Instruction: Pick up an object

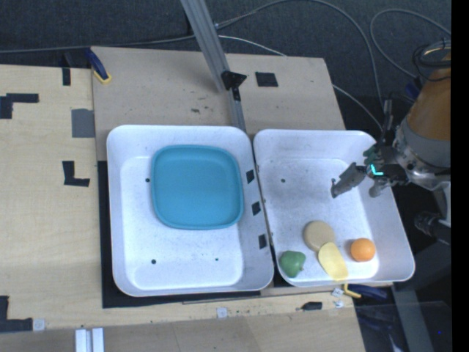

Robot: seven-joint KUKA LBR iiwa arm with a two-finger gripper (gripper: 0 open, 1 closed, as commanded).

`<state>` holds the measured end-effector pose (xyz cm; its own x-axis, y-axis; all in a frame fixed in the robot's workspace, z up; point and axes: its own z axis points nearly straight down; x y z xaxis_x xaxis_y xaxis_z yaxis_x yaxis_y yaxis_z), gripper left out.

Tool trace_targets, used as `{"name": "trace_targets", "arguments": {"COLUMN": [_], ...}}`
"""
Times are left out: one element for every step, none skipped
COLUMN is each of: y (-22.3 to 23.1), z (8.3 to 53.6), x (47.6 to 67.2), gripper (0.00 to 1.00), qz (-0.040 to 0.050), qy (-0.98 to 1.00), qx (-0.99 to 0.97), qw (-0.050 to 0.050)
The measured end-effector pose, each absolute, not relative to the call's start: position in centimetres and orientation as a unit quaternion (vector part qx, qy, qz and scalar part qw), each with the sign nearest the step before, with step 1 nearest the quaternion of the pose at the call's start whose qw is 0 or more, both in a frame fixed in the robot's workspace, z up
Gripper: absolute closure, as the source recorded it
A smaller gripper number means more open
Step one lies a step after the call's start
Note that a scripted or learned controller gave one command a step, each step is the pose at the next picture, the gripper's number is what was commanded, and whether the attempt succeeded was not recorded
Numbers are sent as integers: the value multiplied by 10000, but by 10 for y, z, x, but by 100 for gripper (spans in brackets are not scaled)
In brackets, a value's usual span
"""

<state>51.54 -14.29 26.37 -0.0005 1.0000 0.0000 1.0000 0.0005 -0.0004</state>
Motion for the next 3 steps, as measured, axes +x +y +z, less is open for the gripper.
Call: {"name": "trace_targets", "arguments": {"y": [-143,-143,-133], "z": [264,203,149], "x": [515,519,519], "gripper": [0,0,0], "qz": [2,10,11], "qy": [-7073,-7073,-7073], "qx": [-7069,-7070,-7069], "qw": [2,13,15]}}
